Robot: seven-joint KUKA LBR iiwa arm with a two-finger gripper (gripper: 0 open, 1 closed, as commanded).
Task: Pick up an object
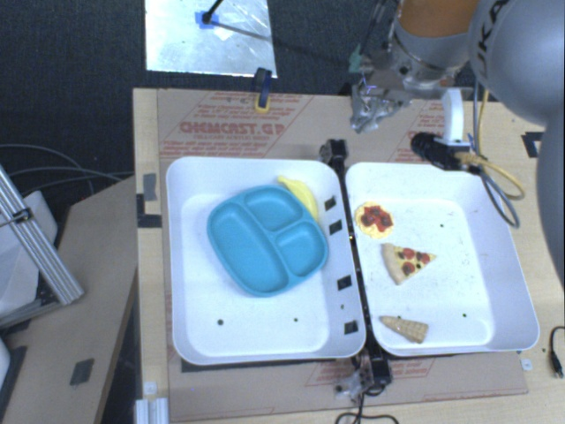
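Observation:
The right bin [494, 263] holds three pieces of toy food: a round piece with red topping [375, 220], a pizza slice [405, 261] and a tan cone-shaped piece [405, 328] near the front. In the left bin [190, 272] lies a blue divided plate [265, 238] with a yellow banana [302, 194] tucked behind its far edge. My gripper [371, 113] hangs above the bench behind the bins, past the back left corner of the right bin, well clear of every object. Nothing shows between its fingers.
A black divider with clips [344, 237] runs between the two bins. A shiny sheet [210, 23] lies on the dark floor at the back. An aluminium frame [31, 246] stands to the left of the bench.

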